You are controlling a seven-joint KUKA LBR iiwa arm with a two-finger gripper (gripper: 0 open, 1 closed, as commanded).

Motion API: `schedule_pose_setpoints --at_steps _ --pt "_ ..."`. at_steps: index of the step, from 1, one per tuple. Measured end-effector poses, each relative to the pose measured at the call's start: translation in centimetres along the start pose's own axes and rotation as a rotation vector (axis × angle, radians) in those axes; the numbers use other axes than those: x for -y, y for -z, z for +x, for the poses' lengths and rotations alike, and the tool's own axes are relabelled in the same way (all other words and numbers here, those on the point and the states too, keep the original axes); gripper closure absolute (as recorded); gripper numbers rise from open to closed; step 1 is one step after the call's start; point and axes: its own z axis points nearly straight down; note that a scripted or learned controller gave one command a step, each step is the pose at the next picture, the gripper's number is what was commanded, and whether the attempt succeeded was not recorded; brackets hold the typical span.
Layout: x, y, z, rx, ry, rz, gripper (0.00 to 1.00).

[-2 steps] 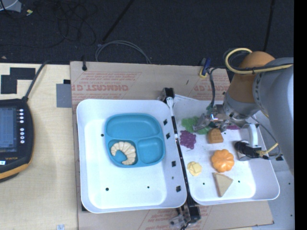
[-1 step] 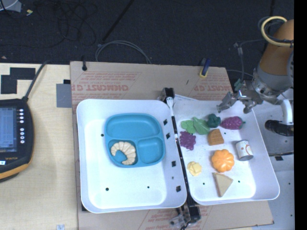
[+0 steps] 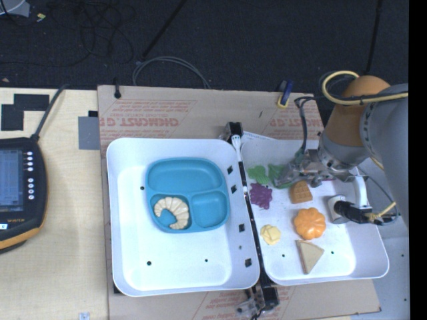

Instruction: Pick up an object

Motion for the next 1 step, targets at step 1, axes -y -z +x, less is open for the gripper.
schedule_pose_setpoints --at_steps 1 --pt "-1.09 0.56 3.37 0.001 -0.002 0.003 0.0"
